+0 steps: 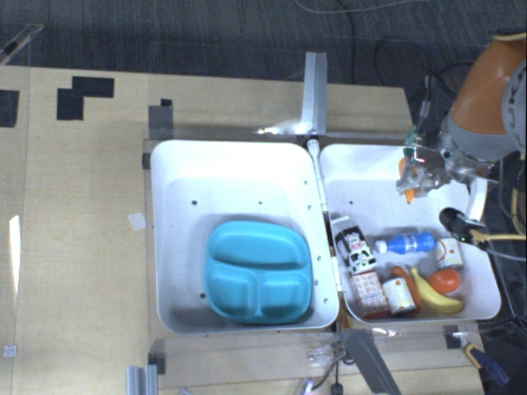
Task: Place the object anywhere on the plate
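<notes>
A blue divided plate (pixel 258 271) lies in the front half of the left bin (pixel 185 188). My gripper (pixel 414 174) hangs over the back part of the right bin (pixel 362 175), well to the right of the plate. It is shut on a small orange object (pixel 408 189), which sticks out just below and beside the fingers. The grey wrist and its orange band (pixel 486 89) rise to the right of it.
Along the front of the right bin lie a blue-capped bottle (pixel 405 243), a banana (pixel 434 294), a red tomato (pixel 445 280), a cow-print carton (pixel 355 249), and small jars and boxes (pixel 368 289). A metal divider (pixel 323 220) runs between the bins.
</notes>
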{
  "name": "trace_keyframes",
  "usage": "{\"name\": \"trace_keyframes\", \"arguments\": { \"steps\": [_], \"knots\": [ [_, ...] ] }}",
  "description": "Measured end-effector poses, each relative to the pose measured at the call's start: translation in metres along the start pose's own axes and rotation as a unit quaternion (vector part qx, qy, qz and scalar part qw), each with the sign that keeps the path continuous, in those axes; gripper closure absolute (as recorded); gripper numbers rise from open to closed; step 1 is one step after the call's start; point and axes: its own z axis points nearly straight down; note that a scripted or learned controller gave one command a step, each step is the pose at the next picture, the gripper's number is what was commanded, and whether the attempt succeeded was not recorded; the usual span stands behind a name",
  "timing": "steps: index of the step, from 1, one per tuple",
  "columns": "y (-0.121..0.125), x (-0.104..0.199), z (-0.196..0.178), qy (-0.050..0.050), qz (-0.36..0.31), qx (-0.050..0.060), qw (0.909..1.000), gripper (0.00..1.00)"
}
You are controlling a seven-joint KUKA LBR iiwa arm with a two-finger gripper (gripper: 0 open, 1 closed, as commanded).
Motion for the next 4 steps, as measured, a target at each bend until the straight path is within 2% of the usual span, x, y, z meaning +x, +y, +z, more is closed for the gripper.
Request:
{"name": "trace_keyframes", "arguments": {
  "steps": [1, 2, 3, 4],
  "knots": [
    [-0.059, 0.044, 0.016, 0.001, -0.044, 0.001, 0.9990, 1.00],
    [-0.121, 0.121, 0.017, 0.001, -0.088, 0.003, 0.9961, 1.00],
    [-0.093, 0.099, -0.017, 0.001, -0.160, 0.000, 0.9871, 1.00],
    [-0.098, 0.069, 0.017, 0.001, -0.170, 0.001, 0.9855, 1.00]
  ]
}}
